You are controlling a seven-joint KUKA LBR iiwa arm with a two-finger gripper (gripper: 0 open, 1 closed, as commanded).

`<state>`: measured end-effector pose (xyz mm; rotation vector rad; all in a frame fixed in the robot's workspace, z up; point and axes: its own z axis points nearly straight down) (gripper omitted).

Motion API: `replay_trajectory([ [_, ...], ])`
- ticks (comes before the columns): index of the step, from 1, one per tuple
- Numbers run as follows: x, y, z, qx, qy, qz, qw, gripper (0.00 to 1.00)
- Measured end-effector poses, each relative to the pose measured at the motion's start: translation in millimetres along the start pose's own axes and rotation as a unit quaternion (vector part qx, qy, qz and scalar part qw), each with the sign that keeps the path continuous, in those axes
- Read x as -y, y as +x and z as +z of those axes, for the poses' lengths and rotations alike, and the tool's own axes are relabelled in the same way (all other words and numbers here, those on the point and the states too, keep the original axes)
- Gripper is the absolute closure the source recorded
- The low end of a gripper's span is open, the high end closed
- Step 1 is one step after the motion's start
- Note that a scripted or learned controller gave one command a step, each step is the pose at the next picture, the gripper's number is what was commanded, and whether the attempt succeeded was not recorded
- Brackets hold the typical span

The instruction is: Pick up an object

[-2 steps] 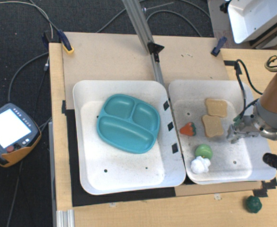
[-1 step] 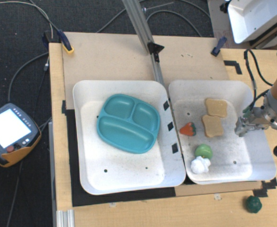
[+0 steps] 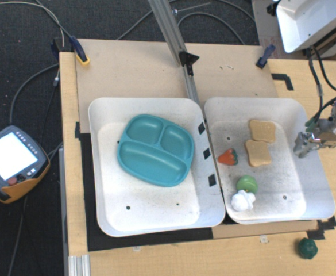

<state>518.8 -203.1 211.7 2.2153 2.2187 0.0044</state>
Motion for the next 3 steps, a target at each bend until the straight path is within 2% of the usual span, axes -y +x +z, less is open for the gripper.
replay_trajectory([
  [2, -15.4, 119.4, -4.2, -0.003, 0.003, -0.003, 1.0, 1.0],
  [3, -9.8, 178.9, 2.6, -0.003, 0.004, -0.003, 1.0, 1.0],
])
